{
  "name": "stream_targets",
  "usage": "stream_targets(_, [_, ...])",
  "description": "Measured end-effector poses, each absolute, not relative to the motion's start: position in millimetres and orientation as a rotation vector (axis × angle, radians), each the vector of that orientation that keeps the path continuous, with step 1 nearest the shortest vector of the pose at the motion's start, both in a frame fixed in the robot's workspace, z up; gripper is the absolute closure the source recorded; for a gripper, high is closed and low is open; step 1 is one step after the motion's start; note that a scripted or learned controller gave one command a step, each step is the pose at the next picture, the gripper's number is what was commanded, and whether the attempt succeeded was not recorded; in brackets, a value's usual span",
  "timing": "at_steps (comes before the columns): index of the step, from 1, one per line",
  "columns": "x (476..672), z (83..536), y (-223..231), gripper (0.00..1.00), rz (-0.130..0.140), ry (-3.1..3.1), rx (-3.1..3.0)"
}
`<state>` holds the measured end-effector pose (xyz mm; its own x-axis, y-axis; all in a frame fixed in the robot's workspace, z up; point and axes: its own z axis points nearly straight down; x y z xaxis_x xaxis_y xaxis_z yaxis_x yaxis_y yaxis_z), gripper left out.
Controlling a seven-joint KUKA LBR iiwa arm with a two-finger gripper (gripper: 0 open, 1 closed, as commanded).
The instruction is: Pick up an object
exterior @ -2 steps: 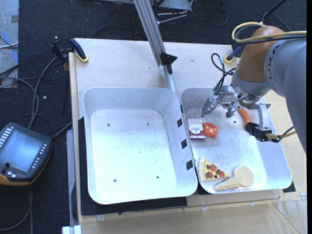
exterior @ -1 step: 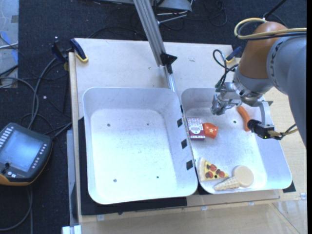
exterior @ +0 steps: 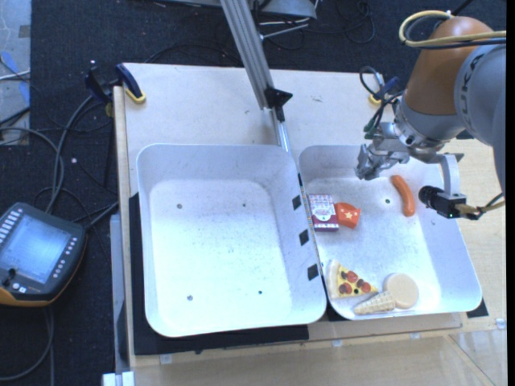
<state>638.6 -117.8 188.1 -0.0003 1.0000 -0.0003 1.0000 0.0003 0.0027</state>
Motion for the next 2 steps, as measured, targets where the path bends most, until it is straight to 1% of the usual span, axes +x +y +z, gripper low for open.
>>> stream_targets(2, [642.5,264,-117,1.0,0.003,2.22,2.22])
